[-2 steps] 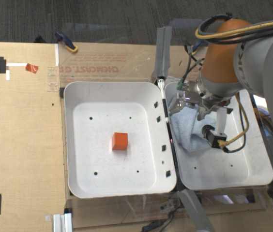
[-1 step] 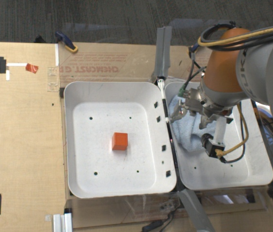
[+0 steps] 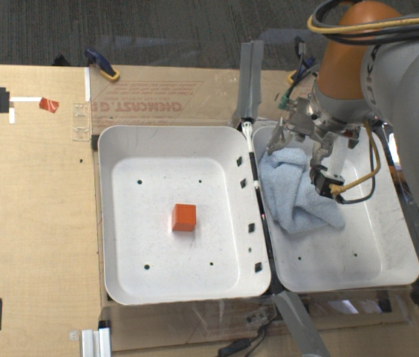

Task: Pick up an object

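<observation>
Two things to pick from, as I count them. Has it got either one yet?

Not that I can see. The small orange-red cube [image 3: 183, 218] sits by itself near the middle of the left white bin [image 3: 143, 262], well away from the arm.

And the other?

That's a crumpled pale blue cloth [image 3: 297, 188], lying in the right white bin [image 3: 362, 251] against the wall it shares with the left one. The gripper [image 3: 299, 136] hangs right over the far end of that cloth, close to it, maybe touching.

Open or closed?

Cannot tell from here; the wrist and its fittings cover the tip. The cloth lies slumped on the bin floor, and no part of it looks raised.

So where does that leave the job?

Early, I'd say. The arm is placed over something it could take, and that's about all. The grab and the lift both look undone, and I'd guess the cloth is its target, since the cube is a whole bin away.
</observation>
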Controlling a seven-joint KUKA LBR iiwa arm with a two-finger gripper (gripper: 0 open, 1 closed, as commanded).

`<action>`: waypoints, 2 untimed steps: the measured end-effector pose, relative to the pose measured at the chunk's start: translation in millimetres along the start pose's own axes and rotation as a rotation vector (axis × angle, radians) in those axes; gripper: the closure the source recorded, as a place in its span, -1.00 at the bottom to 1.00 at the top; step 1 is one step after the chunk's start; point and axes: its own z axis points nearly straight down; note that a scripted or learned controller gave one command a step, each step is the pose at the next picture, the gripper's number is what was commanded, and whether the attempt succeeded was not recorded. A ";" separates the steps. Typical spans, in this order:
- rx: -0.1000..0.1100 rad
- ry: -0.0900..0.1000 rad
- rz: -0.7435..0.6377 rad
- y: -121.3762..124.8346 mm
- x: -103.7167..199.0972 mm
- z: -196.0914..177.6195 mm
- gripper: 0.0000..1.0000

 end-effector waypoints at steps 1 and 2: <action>0.001 0.000 0.032 -21.7 -66.2 17.4 -1.00; 0.000 0.001 -0.026 -18.2 -22.4 17.1 -1.00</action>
